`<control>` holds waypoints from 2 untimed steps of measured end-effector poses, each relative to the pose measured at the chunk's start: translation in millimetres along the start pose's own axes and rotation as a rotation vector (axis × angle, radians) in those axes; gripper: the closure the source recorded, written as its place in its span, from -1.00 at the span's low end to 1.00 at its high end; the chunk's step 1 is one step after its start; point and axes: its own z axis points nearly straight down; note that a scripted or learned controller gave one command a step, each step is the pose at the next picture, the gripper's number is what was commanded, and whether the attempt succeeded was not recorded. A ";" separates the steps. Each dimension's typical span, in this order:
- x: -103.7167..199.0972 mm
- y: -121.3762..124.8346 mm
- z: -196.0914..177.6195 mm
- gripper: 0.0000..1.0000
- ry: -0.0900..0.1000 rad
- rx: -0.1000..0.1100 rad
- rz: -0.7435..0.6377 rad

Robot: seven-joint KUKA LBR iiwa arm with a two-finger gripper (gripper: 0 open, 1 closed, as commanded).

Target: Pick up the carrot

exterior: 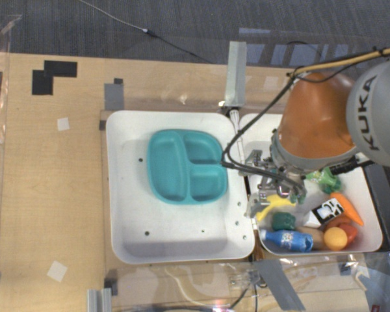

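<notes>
Your gripper [277, 192] hangs low over the left part of the right bin [375, 238], under the orange wrist band [315, 117]. Its metal parts are tangled visually with the cables, so you cannot tell from this slanted view how it is set or whether anything is caught in it. Nothing orange shows there, so treat the carrot as not yet taken.

The carrot [348, 207] lies in the same bin, at about 3 o'clock from the gripper and a little toward 4. It runs diagonally, with its green top [326, 178] up toward 11 o'clock and its tip pointing toward 5 o'clock. A black-and-white tagged block [329, 209] sits just beside it on the 9 o'clock side, and an orange ball [336, 238] rests near its tip at 6 o'clock. A yellow piece [273, 205], a dark green item [284, 221] and a blue bottle [287, 240] crowd the bin at 6 o'clock from the gripper.

To do this step well, you probably want to move toward 3 o'clock first, then come down over the carrot's middle. Turn the wrist so the closing direction crosses the carrot's short width, roughly along the 2-to-8 o'clock line. Keep clear of the tagged block, since a touch there could nudge the carrot away.

The left bin [127, 236] holds a teal divided tray [185, 166], well apart from this work.
</notes>
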 end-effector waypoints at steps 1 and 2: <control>0.0 0.0 0.0 -1.00 0.000 0.000 0.000; 0.0 0.0 0.0 -1.00 0.000 0.000 0.000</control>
